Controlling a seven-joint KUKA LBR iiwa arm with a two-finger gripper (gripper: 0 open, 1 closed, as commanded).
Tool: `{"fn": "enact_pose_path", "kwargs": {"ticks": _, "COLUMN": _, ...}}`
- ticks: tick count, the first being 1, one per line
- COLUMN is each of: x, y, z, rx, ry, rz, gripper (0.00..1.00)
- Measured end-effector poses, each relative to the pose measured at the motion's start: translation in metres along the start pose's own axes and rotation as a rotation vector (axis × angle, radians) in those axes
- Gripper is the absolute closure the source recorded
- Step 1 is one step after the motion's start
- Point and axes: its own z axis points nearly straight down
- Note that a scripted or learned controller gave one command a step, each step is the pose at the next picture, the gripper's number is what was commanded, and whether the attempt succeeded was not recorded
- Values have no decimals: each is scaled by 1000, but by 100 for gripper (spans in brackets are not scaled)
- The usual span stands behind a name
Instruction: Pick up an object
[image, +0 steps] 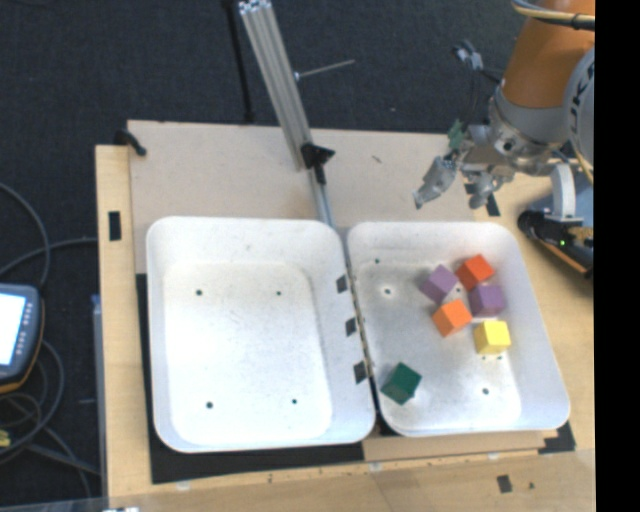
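Right bin (540, 400): small rigid cubes, likely light. Green cube (401, 383), isolated at 7 o'clock, suits a flat-face grasp. Gripper (452, 180) at 12 o'clock; finger state indiscernible.

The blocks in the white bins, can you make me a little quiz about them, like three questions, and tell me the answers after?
1. True or false: the green block touches the yellow block.
2. How many purple blocks lie in the right bin? A) one B) two C) three
3. Fill in: the gripper hangs above the bench, beyond the right bin's ____ edge.

Key:
1. False. The green block sits alone near the divider; the yellow one lies with the cluster further right.
2. B. One purple block is at the cluster's left and another purple block is beside the orange blocks.
3. Far.
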Motion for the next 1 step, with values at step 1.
{"fn": "enact_pose_path", "kwargs": {"ticks": 1, "x": -56, "y": -54, "z": 157, "rx": -4, "ry": 2, "rz": 4, "gripper": 0}}
